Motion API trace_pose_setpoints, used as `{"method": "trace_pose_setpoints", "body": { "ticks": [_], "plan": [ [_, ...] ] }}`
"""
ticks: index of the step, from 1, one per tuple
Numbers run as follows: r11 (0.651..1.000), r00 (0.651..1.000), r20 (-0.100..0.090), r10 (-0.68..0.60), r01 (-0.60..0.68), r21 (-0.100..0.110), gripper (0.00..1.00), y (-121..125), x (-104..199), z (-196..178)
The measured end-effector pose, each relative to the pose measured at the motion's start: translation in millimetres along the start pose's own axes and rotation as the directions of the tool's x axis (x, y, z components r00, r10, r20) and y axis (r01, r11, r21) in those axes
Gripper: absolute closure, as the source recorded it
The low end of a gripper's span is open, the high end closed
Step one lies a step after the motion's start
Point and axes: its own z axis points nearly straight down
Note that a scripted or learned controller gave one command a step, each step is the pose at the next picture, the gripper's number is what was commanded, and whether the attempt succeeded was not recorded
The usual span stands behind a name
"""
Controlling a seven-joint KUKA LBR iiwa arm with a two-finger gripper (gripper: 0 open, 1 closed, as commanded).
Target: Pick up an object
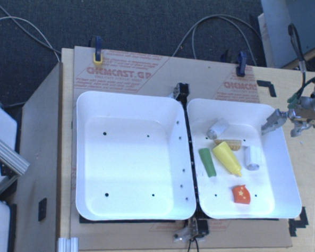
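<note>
The right bin (pixel 282 173) holds several small objects. A grey cylinder (pixel 217 128) lies at the back, with a tan flat piece (pixel 233 145) just in front of it. A yellow bottle-shaped object (pixel 227 157) lies slantwise in the middle, a green stick (pixel 207 162) to its left and a white cylinder (pixel 252 157) to its right. A red object (pixel 241 194) sits near the front. My gripper (pixel 285 125) hangs over the bin's back right rim, open, with nothing between its fingers. It is up and to the right of the white cylinder.
The left bin (pixel 82 145) stands beside the right one, the two meeting at a black divider (pixel 187 146). Clamps (pixel 98 54) hold the board at the back. Cables (pixel 217 20) loop behind the bench. The arm enters from the right edge.
</note>
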Motion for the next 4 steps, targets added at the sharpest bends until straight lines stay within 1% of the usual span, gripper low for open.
{"method": "trace_pose_setpoints", "body": {
  "ticks": [1,2,3,4],
  "plan": [
    [1.000,1.000,-0.005,-0.006,0.006,0.010,0.00,63,46,169],
    [1.000,1.000,-0.003,0.000,0.000,0.006,0.00,24,74,202],
    [1.000,1.000,-0.002,0.002,-0.001,0.003,0.00,-2,75,200],
    [1.000,1.000,-0.002,0.002,-0.002,0.003,0.00,-12,78,200]
  ]
}}
